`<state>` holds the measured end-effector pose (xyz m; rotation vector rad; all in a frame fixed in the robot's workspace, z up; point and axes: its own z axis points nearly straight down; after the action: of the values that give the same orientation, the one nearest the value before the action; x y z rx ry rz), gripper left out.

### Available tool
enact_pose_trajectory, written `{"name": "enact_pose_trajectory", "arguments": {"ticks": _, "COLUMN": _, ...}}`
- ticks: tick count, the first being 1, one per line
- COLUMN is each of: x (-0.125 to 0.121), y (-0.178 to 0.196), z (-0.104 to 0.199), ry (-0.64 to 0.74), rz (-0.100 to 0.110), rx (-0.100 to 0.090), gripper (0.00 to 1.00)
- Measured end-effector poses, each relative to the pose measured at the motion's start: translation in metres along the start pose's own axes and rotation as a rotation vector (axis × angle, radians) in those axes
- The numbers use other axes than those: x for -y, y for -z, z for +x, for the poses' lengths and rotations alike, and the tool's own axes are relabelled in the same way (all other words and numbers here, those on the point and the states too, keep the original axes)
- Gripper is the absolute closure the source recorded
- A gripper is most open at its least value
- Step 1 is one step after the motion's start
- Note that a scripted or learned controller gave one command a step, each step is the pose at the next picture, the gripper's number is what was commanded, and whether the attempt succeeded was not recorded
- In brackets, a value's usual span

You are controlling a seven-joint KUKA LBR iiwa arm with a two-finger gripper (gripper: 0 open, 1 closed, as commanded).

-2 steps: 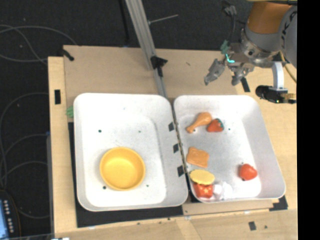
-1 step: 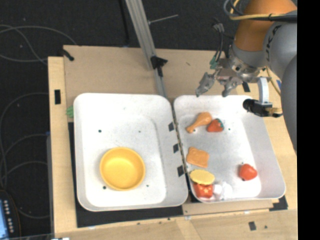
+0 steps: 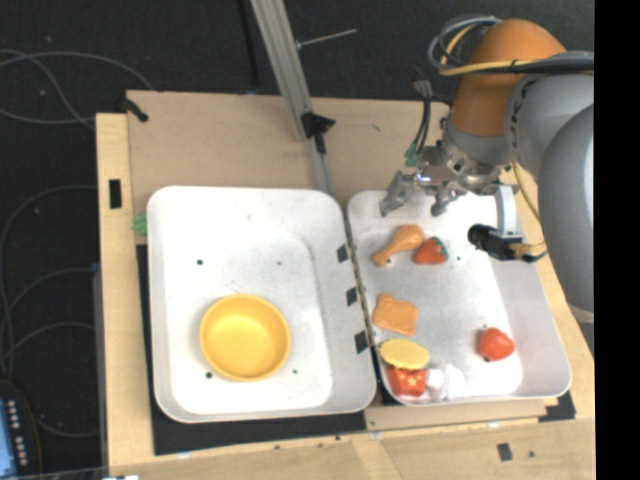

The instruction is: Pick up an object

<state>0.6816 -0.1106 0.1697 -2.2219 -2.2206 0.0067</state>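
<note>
My gripper (image 3: pixel 418 199) hangs over the far edge of the right bin (image 3: pixel 530 308), its two fingers spread apart and open with nothing between them. Just below it lie an orange drumstick-shaped toy (image 3: pixel 399 244) and a small red strawberry-like piece (image 3: pixel 430 252). Further toward the front sit an orange cracker-like square (image 3: pixel 395 315), a red tomato-like piece (image 3: pixel 495 344), and a yellow-topped burger toy (image 3: pixel 405 360) with red and white bits beside it in the near left corner.
The left bin (image 3: pixel 240 238) holds a yellow bowl (image 3: pixel 245 336) near its front. A grey metal post (image 3: pixel 285 58) slants up behind the bins. The arm's orange band (image 3: pixel 500 68) and grey body occupy the upper right. Black clips (image 3: pixel 352 293) join the bins.
</note>
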Motion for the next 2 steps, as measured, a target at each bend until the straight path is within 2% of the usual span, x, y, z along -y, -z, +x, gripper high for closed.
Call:
{"name": "enact_pose_trajectory", "arguments": {"ticks": 1, "x": 0.004, "y": -0.042, "z": 0.004, "ry": 0.0, "rz": -0.002, "rx": 0.0, "gripper": 0.0}}
{"name": "enact_pose_trajectory", "arguments": {"ticks": 2, "x": 0.003, "y": -0.031, "z": 0.004, "ry": -0.002, "rz": -0.006, "rx": -0.001, "gripper": 1.0}}
